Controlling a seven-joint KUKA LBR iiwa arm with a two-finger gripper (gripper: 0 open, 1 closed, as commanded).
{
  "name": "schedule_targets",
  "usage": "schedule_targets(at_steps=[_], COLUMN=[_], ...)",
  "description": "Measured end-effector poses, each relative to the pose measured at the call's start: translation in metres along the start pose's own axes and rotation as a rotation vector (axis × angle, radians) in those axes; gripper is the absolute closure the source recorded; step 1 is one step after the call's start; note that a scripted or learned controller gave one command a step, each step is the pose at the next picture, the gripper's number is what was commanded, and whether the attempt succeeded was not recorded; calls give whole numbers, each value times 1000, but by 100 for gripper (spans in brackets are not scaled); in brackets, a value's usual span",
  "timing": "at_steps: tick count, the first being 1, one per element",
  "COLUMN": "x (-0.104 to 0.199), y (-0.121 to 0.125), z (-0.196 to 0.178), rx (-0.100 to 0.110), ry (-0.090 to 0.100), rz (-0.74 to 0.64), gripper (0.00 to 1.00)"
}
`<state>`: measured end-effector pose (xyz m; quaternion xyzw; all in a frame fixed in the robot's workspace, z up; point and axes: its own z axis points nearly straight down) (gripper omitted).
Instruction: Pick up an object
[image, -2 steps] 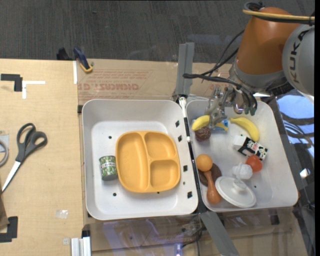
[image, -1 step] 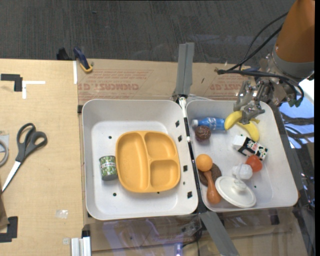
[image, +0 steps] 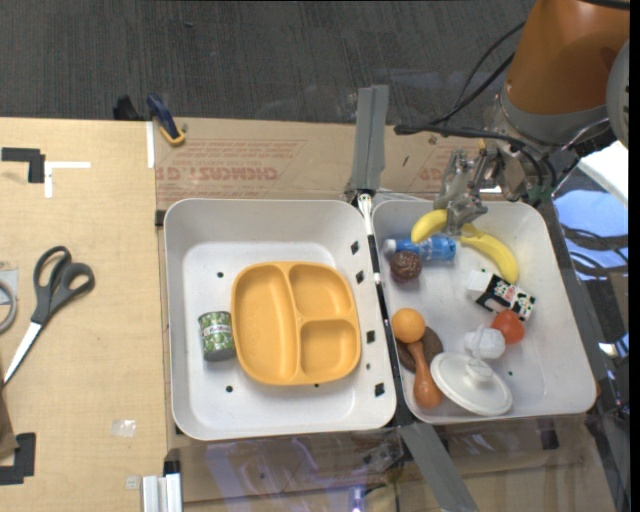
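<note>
**Hovering over the banana**

Reaching into the right white bin (image: 560, 330), my end effector (image: 466, 205) hung at the upper end of the curved yellow plastic banana (image: 480, 245), beside a small blue bottle (image: 432, 249). I judged the banana light, stiff and slick, best pinched across its narrow middle. Whether my fingers stood apart or together, I cannot tell; nothing showed clamped between them.

Even, bright overhead light fills the bench; the white left bin (image: 190, 300) shows soft shadows inside its walls. Glare whitens the upper right beyond the right bin (image: 560, 330). Focus slightly soft throughout.
</note>
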<state>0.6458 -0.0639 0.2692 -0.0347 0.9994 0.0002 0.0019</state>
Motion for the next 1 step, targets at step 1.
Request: schedule_targets(at_steps=[1], x=[11], y=[-73], z=[-48], rx=[1], ry=[-3], rz=[-352], gripper=[100])
